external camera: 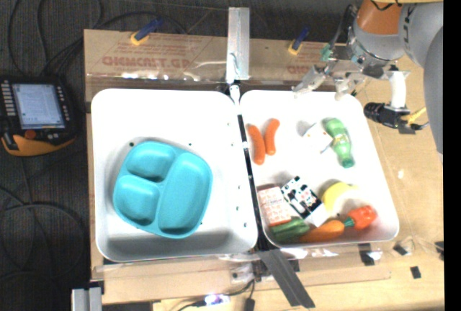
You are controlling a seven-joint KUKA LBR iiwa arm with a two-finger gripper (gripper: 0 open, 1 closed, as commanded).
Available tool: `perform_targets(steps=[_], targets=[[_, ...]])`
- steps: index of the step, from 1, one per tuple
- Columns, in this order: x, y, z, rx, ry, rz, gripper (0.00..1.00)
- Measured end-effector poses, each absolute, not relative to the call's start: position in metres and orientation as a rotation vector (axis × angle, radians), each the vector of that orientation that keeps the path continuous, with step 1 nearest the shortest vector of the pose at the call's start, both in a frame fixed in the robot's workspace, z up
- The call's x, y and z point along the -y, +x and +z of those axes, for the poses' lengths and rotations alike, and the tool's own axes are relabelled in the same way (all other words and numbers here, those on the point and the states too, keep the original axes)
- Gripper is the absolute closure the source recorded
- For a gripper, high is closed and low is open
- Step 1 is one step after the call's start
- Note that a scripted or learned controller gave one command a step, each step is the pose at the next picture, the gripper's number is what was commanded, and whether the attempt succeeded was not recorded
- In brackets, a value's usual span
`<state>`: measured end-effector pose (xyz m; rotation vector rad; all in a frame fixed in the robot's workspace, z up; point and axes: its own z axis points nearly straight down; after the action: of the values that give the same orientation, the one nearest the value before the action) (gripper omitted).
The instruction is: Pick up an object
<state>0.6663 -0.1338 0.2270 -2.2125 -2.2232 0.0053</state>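
Note:
My gripper (324,85) hangs over the far rim of the right bin (374,158), open, with nothing between its fingers. Below it in that bin lie a green bottle (338,141), a small white piece (311,132) and two orange sausage-shaped pieces (263,138). Toward the near end are a black-and-white box (301,194), a yellow banana (336,193), a red pepper (362,216), an orange carrot (324,231), a green vegetable (288,229) and a pinkish square (272,206). None of them touches the gripper.
The left bin (108,115) holds a teal divided plate (162,187). A metal post (238,43) stands behind the seam between the bins. A teach pendant (32,111) lies on the floor at the left.

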Motion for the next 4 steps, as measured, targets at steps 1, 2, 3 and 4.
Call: perform_targets(steps=[1, 2, 3, 4], targets=[[0.109, 0.641, 0.091, 2.359, -2.069, 0.004, 0.0], [0.109, 0.641, 0.097, 2.357, -2.066, 0.005, 1.0], [0.055, 0.663, 0.2, 2.335, -2.097, 0.007, 1.0], [0.05, 0.668, 0.18, 2.413, -2.007, 0.012, 1.0]])
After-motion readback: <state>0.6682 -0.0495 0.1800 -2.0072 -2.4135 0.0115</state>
